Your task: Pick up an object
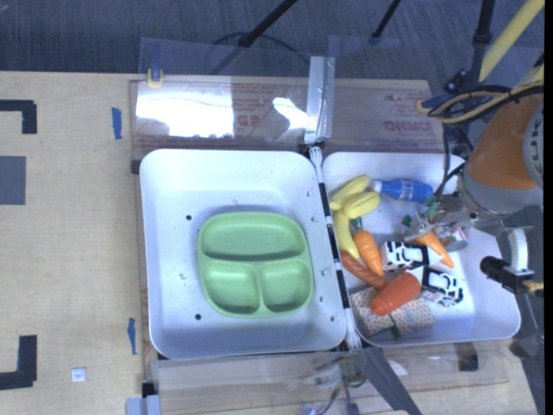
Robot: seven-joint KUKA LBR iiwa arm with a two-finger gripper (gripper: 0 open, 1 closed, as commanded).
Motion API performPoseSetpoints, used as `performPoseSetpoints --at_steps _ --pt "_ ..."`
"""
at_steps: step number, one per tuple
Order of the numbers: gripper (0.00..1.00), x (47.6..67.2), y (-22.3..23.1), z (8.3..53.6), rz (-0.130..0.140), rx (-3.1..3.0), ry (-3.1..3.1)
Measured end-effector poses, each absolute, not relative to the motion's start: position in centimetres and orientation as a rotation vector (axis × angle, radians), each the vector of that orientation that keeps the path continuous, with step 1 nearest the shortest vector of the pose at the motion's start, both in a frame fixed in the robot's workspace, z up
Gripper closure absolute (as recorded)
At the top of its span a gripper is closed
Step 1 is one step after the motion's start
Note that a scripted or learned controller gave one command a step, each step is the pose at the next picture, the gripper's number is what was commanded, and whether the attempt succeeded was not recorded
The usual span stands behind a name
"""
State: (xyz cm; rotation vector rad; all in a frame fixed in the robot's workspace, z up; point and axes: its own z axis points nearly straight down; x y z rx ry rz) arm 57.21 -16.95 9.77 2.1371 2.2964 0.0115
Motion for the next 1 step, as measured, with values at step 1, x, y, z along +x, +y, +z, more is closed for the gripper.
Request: performPoseSetpoints --at_steps 1 --pt "1.0 58.93 -15.29 14.59 0.001 2.303 2.134"
